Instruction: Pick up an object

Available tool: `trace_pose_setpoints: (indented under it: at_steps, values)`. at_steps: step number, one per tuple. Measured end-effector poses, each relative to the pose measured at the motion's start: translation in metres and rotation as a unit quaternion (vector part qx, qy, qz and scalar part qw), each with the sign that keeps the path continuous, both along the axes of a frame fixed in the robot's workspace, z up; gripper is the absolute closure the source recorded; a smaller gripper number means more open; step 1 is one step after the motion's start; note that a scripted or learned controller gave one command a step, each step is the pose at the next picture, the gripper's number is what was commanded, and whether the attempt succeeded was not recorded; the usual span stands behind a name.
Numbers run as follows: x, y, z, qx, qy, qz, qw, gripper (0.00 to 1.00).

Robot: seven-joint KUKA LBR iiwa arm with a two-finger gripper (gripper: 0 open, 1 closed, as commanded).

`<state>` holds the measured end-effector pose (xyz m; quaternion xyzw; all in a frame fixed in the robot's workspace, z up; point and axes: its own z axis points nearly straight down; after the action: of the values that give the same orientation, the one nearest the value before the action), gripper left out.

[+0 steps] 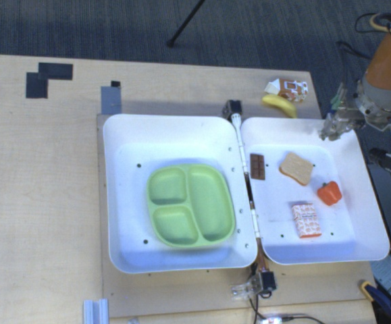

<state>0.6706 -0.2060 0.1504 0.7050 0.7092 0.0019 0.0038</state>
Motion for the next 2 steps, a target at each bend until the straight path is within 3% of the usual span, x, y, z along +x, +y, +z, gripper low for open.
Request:
trace_pose_setpoints:
  at_steps: [1, 2]
  values:
    - [-0.001, 0.072, 0.025, 0.0016, 0.002, 0.001, 1.0000, 1.00]
    - [-0.001, 0.190, 0.035, 0.0024, 0.002, 0.000, 1.0000, 1.00]
